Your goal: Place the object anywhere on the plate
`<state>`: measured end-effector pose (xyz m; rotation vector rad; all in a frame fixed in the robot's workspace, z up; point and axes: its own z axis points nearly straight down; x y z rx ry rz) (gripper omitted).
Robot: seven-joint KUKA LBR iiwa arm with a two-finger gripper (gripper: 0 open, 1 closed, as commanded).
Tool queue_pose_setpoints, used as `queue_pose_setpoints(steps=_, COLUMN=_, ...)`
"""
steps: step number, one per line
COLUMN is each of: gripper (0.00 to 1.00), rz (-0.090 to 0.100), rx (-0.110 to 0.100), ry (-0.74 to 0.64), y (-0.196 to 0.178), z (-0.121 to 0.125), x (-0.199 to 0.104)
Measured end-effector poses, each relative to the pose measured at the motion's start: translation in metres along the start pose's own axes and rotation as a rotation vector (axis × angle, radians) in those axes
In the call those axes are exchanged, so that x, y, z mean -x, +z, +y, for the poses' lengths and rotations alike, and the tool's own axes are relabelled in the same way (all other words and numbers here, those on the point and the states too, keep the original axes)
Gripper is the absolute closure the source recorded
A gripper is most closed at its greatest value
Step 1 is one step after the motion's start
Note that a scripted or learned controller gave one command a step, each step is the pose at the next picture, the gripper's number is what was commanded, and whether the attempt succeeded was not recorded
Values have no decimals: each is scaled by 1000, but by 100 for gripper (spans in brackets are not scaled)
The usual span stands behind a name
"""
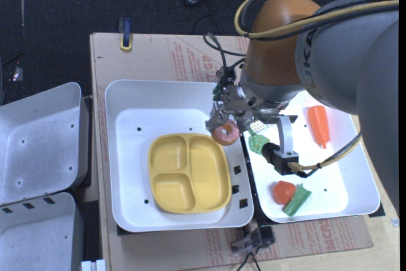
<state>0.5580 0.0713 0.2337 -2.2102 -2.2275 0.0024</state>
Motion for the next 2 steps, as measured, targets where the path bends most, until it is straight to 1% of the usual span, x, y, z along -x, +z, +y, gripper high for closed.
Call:
queue_pose_setpoints(steps=1, gripper=100, rz=0, rx=-1, ry=1, y=11, z=-25, x=-39)
queue_pose_setpoints(steps=2, gripper=0, rz=-2, rx=2, ry=7, y=11, z=-23, x=-36)
